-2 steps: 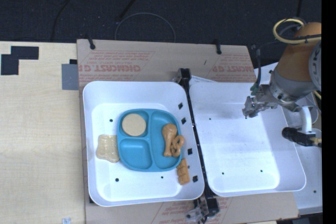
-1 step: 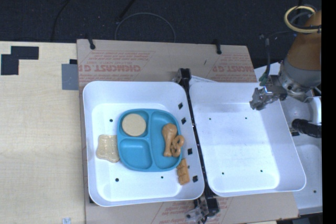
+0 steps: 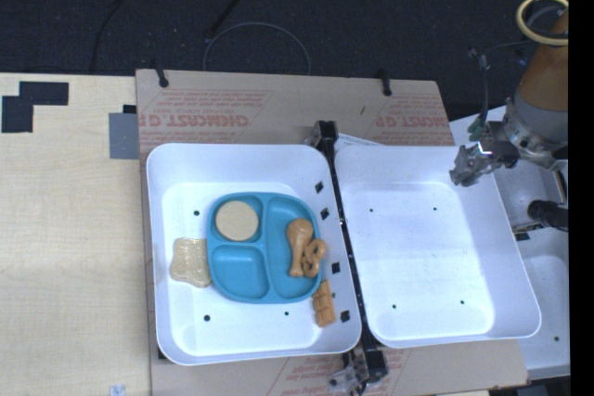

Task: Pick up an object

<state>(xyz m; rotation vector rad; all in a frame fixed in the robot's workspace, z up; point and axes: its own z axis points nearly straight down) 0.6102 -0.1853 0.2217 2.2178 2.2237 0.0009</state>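
A blue divided plate lies in the left bin. A round tan cookie rests in its upper left compartment, and a tan chicken-leg toy with a pretzel in its right one. A pale bread-like piece sits on the bin floor at the plate's left edge. A small brown piece lies by the plate's lower right corner. My gripper hangs over the upper right rim of the right bin, far from all these objects, with nothing seen in it.
A black divider with clips runs between the two bins. Both bins rest on a cardboard sheet on the wooden bench. Cables lie on the dark floor behind. The arm's orange band is at the right edge.
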